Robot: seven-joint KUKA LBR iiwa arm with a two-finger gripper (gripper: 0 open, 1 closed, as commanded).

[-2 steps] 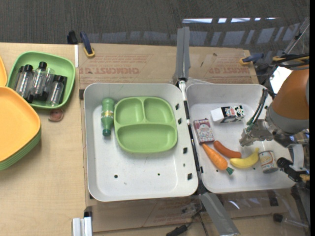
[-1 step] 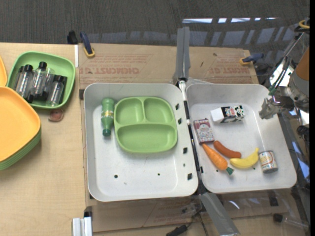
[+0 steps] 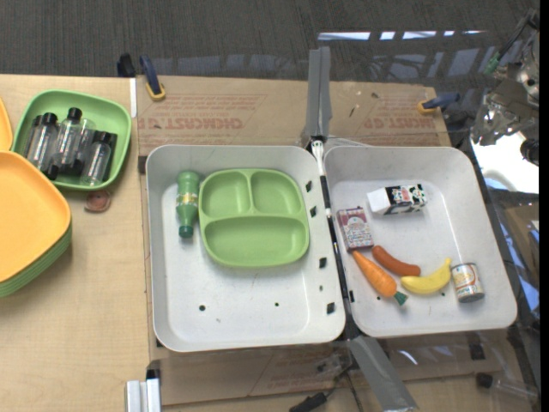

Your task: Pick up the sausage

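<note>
The sausage (image 3: 396, 260), short and red-orange, lies in the right bin (image 3: 446, 316) near its middle. It rests between a carrot (image 3: 376, 273) on its left and a banana (image 3: 426, 280) on its right, touching or nearly touching both. My gripper (image 3: 508, 114) hangs as a blurred metallic shape past the right bin's far right corner, well away from the sausage.
The right bin also holds a small can (image 3: 467, 281), a milk carton (image 3: 396, 198) and a red packet (image 3: 354, 227). In the left bin (image 3: 240, 316) are a green divided plate (image 3: 254, 216) and a green bottle (image 3: 187, 202). Orange plates (image 3: 30, 221) and a green tray of bottles (image 3: 73, 140) sit on the bench at left.
</note>
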